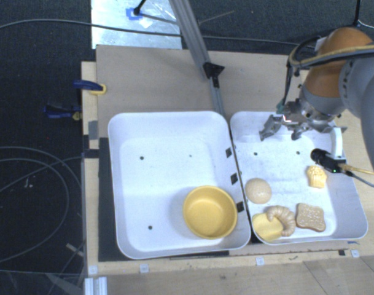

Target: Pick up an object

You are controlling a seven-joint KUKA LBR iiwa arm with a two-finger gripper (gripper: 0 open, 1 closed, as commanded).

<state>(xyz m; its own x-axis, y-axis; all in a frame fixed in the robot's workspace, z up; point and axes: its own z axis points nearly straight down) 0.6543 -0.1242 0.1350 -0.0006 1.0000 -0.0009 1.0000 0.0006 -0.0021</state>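
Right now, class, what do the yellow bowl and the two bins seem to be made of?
Yellow bowl: probably plastic, smooth and matte, with even colour and a soft sheen. Left bin and right bin: likely thin moulded plastic, white and slightly glossy, with rounded corners; hard to be sure.

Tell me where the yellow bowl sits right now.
The yellow bowl sits in the left bin, at its near right corner, just across the divider from the round bun.
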